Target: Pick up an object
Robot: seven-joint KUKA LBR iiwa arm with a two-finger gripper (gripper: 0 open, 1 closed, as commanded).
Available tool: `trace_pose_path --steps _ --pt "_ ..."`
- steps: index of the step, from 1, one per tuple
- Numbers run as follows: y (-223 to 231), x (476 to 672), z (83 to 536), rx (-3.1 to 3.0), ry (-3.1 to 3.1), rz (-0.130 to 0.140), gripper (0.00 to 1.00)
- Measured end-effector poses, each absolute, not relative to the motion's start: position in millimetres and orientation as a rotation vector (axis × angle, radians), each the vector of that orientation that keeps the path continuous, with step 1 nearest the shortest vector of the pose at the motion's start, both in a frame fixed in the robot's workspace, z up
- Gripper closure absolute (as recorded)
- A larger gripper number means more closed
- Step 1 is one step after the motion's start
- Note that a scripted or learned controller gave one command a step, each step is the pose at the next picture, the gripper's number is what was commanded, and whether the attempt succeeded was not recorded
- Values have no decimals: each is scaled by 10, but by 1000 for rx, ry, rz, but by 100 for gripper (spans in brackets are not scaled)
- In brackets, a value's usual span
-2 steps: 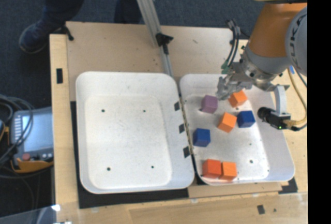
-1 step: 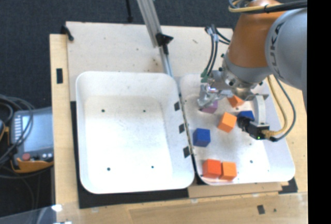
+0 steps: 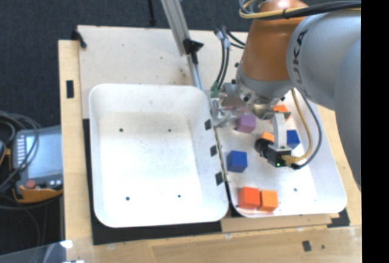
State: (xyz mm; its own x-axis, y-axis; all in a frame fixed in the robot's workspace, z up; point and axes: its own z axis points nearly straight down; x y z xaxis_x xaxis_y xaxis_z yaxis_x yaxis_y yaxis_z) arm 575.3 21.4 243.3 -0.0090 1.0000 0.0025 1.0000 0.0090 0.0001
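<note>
**Arm lowered into the right bin, close to a pale purple block**

Two shallow white plastic bins are seen from above, side by side on a light wooden bench [image 3: 121,55]. The left bin [image 3: 152,152] is shown with a scuffed white floor. The right bin [image 3: 322,189] is reached into by the grey arm with the orange band [image 3: 276,43], which comes in from the right and covers the bin's upper part.

The gripper [image 3: 234,111] is located low in the right bin, near the wall shared by the two bins. A small pale purple block [image 3: 246,123] is seen just below and to the right of the gripper's metal parts, very close to them; whether it is touched or lies between the fingers cannot be told. Whether the gripper is open or closed cannot be told either, since the wrist hides that part.

Lower in the same bin, a dark blue cube [image 3: 237,161] is set apart from the gripper. Two orange blocks [image 3: 257,197] are placed side by side, touching, near the front rim. A second blue block [image 3: 293,138] and a small orange piece [image 3: 268,136] are partly hidden by black cabling [image 3: 273,152] under the arm.
</note>
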Motion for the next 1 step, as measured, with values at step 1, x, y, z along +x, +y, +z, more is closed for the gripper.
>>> trace_pose_path --steps 1 --pt "786 5534 2425 -2210 -2229 0 100"
